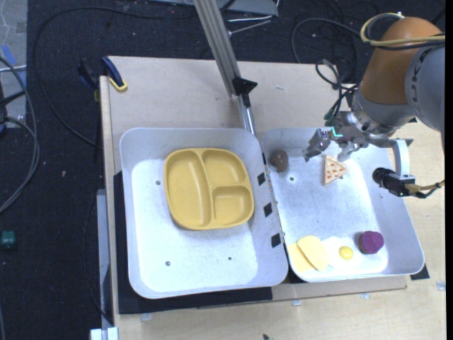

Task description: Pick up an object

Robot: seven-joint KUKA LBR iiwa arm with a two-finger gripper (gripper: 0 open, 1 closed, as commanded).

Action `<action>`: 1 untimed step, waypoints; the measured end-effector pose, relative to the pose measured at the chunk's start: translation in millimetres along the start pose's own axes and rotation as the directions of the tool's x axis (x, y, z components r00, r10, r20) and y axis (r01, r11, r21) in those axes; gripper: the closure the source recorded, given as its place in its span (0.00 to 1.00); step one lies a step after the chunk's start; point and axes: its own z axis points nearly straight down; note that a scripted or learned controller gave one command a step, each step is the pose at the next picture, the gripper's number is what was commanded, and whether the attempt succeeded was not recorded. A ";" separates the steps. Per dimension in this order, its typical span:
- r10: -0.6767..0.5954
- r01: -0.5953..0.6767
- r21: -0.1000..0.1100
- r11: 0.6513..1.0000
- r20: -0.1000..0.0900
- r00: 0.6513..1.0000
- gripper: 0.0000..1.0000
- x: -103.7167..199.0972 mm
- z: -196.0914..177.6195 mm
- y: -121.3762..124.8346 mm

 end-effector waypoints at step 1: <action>0.000 0.000 -0.003 1.000 0.000 1.000 0.00 -0.1 -1.2 0.7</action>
